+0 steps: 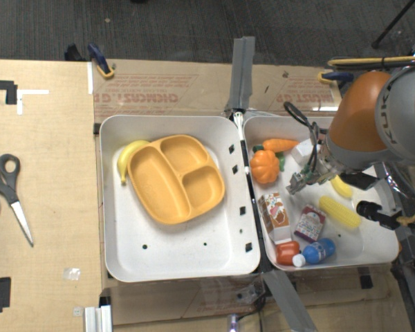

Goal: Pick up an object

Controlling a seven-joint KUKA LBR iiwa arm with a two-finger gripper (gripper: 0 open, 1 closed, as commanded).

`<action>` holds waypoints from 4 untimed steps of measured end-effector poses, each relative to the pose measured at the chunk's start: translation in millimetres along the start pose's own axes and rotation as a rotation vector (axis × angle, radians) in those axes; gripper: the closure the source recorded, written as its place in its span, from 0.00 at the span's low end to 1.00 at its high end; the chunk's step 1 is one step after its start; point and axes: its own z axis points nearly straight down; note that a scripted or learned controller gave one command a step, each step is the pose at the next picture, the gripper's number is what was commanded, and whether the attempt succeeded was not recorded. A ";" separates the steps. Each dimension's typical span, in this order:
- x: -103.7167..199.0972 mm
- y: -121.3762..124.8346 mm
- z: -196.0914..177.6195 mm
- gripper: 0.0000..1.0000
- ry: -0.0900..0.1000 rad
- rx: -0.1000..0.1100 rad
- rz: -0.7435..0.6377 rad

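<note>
The right bin holds several objects: an orange toy pumpkin, a carrot, a brown snack packet, a pink packet, a yellow corn cob, a red can and a blue bottle. My gripper hangs low in the middle of this bin, just right of the pumpkin and above the two packets. I see nothing held in it. The orange wrist band and grey arm cover the bin's back right part.
The left bin holds an orange divided plate with a banana against its left edge. Scissors lie on the bench at far left. A grey bar stands behind the seam between the bins.
</note>
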 end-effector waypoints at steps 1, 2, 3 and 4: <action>-0.1 0.0 0.0 0.00 0.000 0.000 0.000; -27.1 68.1 12.4 0.00 0.014 0.026 -0.124; -25.8 76.2 14.0 0.00 0.021 0.036 0.118; -24.4 79.9 14.1 0.00 0.017 0.041 0.246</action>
